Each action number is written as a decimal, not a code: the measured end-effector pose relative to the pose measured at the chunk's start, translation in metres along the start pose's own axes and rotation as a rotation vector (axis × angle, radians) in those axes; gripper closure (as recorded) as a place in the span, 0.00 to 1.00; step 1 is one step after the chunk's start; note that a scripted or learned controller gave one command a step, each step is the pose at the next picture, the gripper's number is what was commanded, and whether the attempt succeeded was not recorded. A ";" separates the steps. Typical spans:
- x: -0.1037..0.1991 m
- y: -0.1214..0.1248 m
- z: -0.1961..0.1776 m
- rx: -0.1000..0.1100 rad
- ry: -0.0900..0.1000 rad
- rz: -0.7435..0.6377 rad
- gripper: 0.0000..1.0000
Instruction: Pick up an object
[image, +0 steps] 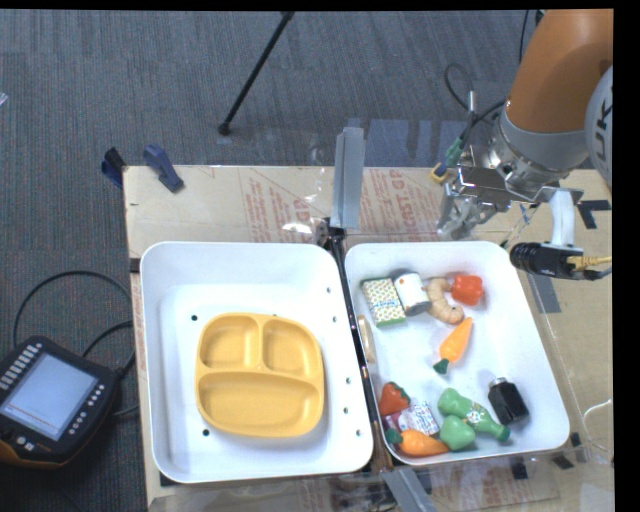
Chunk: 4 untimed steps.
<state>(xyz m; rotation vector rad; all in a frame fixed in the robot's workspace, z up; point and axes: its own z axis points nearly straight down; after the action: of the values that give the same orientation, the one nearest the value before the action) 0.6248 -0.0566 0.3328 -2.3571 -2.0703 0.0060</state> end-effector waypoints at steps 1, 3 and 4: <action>0.038 0.014 0.004 0.001 0.000 -0.025 1.00; 0.105 -0.032 -0.029 -0.004 -0.001 -0.180 1.00; 0.106 -0.025 0.034 0.006 -0.002 -0.275 1.00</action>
<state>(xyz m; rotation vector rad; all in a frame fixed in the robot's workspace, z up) 0.6138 0.0513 0.2988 -2.0489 -2.3709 0.0137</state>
